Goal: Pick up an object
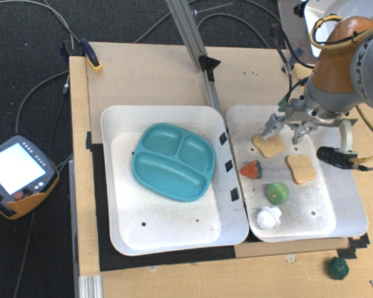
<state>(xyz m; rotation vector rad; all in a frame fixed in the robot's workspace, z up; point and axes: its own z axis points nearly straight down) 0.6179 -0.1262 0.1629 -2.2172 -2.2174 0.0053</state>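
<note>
The right white bin (342, 216) holds several small items: a tan bread-like piece (268, 146), a second tan piece (301, 168), a red strawberry-like toy (252, 170), a green round toy (277, 193) and a white lumpy item (268, 217). My gripper (287, 127) hangs over the bin's far part, its fingers spread open. The left finger (271, 126) ends just above the first tan piece and the right finger (300, 133) ends beside it. Nothing sits between them.
The left white bin (121, 228) carries a teal divided plate (173, 161). A grey metal bar (189, 23) slants down to the gap between the bins. A dark green ball (337, 267) lies on the bench at the front right. A handheld pendant (15, 176) rests at far left.
</note>
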